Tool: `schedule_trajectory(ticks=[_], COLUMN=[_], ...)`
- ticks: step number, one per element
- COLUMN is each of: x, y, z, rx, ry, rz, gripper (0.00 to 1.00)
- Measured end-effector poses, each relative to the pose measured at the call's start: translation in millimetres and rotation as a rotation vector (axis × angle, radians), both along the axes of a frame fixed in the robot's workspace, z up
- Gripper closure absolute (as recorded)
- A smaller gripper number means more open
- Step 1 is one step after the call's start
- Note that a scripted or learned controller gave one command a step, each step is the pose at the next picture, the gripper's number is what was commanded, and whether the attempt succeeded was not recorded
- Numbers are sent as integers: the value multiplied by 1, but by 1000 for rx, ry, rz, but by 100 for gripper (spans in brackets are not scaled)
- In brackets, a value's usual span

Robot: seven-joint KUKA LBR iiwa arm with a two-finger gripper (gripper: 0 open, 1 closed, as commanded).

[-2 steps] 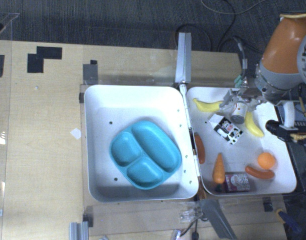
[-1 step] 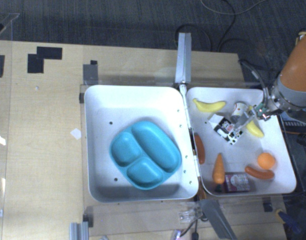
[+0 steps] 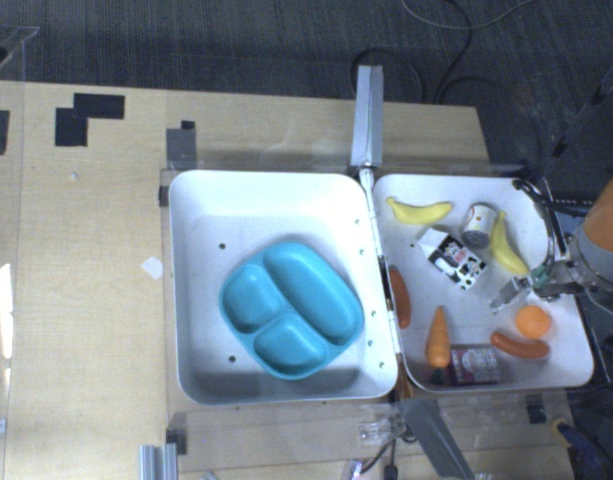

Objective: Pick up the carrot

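Observation:
The carrot [image 3: 438, 336] lies in the right bin [image 3: 556, 373], near its front left. It is orange and tapered, with the tip pointing toward the back. My gripper [image 3: 523, 288] hangs over the right side of that bin, just behind an orange ball-shaped fruit [image 3: 532, 321]. It is well to the right of the carrot and not touching it. Nothing can be seen held in it.
The right bin also holds two bananas [image 3: 419, 210] [image 3: 507, 248], a small can [image 3: 478, 222], a black-and-white box [image 3: 455, 259], two reddish sausages [image 3: 399, 297] [image 3: 520, 346] and a dark can [image 3: 474, 364] lying beside the carrot. The left bin [image 3: 201, 218] holds a blue divided plate [image 3: 290, 308].

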State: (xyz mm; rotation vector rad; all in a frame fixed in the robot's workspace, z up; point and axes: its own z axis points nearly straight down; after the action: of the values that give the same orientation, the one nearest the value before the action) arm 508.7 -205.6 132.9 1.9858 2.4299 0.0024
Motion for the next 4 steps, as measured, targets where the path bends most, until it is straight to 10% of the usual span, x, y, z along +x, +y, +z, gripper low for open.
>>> schedule_trajectory(ticks=[1, 2, 3, 4], x=[-17, -14, -14, -13], y=[-1, 0, 0, 1], z=[-43, -32, -32, -44], rx=[-2, -2, -2, 2], ry=[-11, -17, -17, -6], rz=[-18, -16, -15, -134], gripper=[0, 100, 0, 0])
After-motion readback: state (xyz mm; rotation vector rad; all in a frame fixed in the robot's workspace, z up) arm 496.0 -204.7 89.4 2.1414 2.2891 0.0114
